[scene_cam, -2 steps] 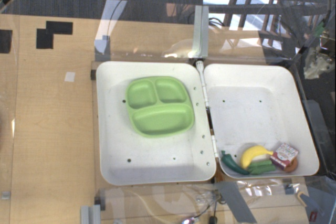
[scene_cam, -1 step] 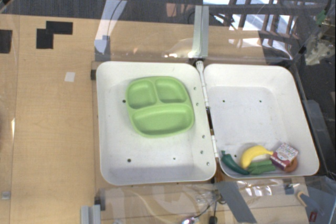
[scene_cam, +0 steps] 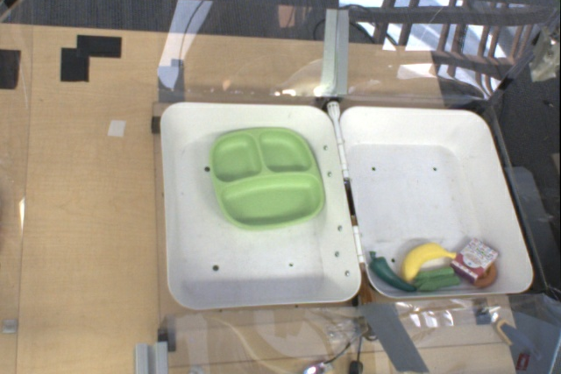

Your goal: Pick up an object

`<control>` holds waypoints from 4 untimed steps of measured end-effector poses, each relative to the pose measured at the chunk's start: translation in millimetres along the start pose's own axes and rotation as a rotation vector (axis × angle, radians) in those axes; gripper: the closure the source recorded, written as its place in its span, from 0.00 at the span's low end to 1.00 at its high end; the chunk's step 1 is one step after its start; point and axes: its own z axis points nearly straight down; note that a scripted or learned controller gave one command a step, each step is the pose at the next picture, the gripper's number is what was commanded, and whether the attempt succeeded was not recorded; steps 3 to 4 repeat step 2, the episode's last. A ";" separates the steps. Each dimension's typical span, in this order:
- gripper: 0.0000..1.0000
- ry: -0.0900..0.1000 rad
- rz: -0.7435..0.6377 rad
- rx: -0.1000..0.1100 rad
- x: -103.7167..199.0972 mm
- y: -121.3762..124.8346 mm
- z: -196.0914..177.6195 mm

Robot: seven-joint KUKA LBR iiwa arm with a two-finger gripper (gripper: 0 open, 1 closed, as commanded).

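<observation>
Judging the gripper's state is not possible here; whether it is spread or pressed together cannot be told. The likely picks huddle in the right bin's five o'clock corner: a smooth, curved yellow banana lying over dark green pieces, with a small boxy red-and-white carton touching at three o'clock. So crowded against the wall, they probably leave little room to close on. The left bin holds a matte green divided plate, lying flat. Both bins sit on a pale wooden surface.
</observation>
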 end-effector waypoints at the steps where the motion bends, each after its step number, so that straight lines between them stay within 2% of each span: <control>1: 1.00 0.000 -0.036 0.000 6.3 47.4 -22.7; 4: 1.00 0.000 -0.060 0.000 1.5 47.6 -23.0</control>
